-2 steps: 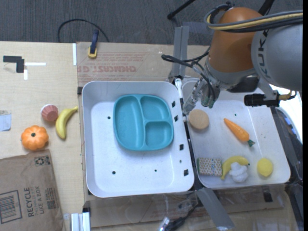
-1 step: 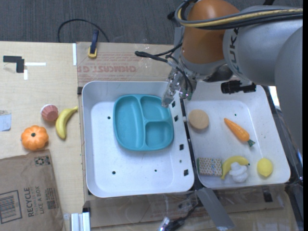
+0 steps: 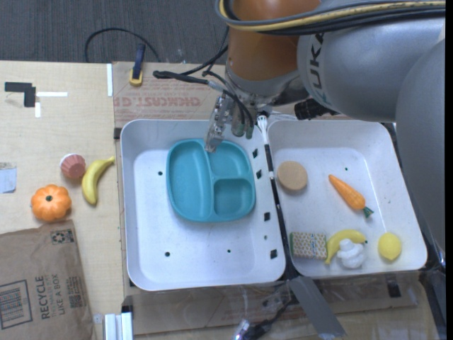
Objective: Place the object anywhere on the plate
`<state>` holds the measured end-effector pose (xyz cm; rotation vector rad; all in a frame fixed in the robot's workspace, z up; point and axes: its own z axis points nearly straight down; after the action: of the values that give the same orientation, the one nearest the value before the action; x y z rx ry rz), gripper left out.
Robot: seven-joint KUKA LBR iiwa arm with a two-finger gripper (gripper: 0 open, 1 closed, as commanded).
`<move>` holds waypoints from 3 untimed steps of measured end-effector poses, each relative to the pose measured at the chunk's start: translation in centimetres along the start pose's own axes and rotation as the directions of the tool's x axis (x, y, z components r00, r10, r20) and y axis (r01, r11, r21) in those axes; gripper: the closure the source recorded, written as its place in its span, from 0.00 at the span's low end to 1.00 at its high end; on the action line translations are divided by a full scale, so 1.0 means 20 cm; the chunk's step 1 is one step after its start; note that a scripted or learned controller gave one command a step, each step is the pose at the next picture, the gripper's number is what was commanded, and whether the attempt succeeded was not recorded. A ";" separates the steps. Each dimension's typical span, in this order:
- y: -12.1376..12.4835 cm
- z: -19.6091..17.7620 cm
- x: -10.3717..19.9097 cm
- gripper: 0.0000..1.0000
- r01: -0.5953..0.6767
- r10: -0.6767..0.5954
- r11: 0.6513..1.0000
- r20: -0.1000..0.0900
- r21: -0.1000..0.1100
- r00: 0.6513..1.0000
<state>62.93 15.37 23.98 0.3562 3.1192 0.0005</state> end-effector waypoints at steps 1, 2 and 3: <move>0.10 0.19 -0.09 1.00 -0.238 0.238 0.971 -0.001 0.002 0.971; -0.12 0.15 0.12 1.00 -0.319 0.320 0.948 -0.002 0.003 0.948; -0.52 0.14 0.25 1.00 -0.346 0.346 0.938 -0.003 0.004 0.938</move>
<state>55.75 6.45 21.14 0.8998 3.0118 -0.0038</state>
